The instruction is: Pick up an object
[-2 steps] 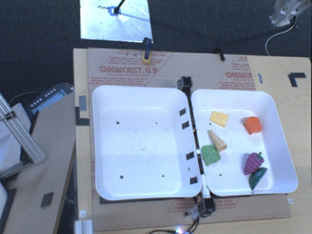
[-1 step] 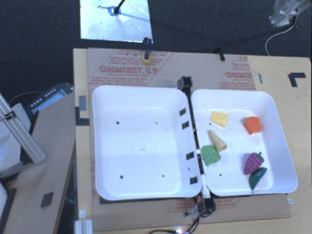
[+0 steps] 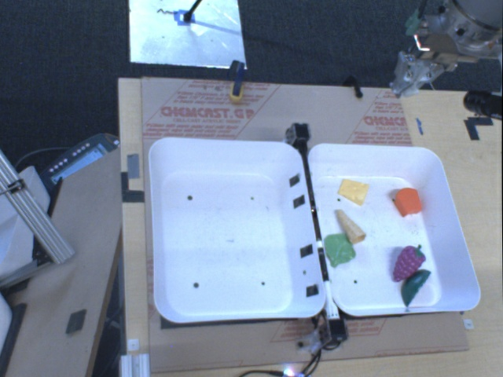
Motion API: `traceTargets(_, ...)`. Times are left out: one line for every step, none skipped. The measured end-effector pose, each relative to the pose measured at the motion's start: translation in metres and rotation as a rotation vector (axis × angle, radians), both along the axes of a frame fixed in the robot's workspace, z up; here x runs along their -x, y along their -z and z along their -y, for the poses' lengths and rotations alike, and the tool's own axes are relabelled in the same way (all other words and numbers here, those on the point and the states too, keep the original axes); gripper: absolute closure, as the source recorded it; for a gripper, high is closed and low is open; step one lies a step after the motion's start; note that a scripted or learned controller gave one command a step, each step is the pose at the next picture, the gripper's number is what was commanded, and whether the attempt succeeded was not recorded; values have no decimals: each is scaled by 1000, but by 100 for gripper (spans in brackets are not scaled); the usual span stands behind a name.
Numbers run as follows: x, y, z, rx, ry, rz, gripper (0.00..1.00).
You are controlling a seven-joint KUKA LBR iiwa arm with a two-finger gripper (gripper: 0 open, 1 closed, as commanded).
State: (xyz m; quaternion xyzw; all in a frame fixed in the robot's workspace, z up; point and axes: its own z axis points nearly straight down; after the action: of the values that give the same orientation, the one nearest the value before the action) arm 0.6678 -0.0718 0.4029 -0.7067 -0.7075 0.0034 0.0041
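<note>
The right bin holds several toy foods: a yellow cheese wedge, an orange piece, a tan cone, a green leafy piece, purple grapes and a dark green pepper. My gripper hangs high at the top right, above the bench behind the right bin, far from all of the objects. Nothing shows between its fingers.
The left bin lies beside the right one, joined by a black clipped seam. A shiny metal sheet lies at the back left, and a yellow-blue clamp sits on the bench's far edge.
</note>
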Motion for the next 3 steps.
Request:
traceTargets(-1, -73, -13, 2, -5, 21, 100)
traceTargets(-1, -132, -22, 2, -5, 21, 100)
traceTargets(0, -9, -59, 0, -6, 2, 100)
